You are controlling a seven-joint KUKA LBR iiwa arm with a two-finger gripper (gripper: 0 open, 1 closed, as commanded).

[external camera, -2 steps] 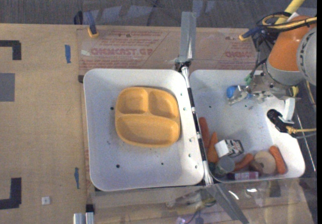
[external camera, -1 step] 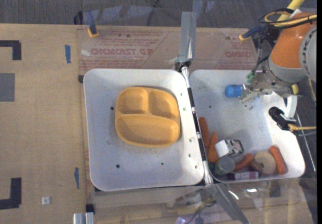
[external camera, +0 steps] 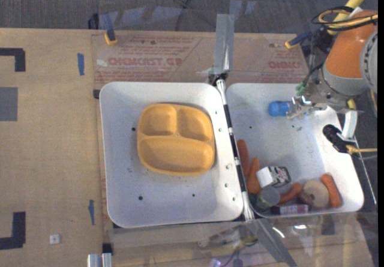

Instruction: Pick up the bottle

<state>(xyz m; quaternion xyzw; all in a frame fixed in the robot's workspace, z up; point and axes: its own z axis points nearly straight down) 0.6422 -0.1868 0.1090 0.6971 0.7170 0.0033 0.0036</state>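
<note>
Red print is showing on the cardboard sheet (external camera: 157,59) behind the bins, too blurred to read; the small box's label (external camera: 277,174) is staying illegible too

You see the bottle (external camera: 287,108) lying on its side on the floor of the right bin (external camera: 312,158), near that bin's far wall. Its blue cap end points toward the divider between the bins; its clear body looks glassy and is hard to make out.
</note>
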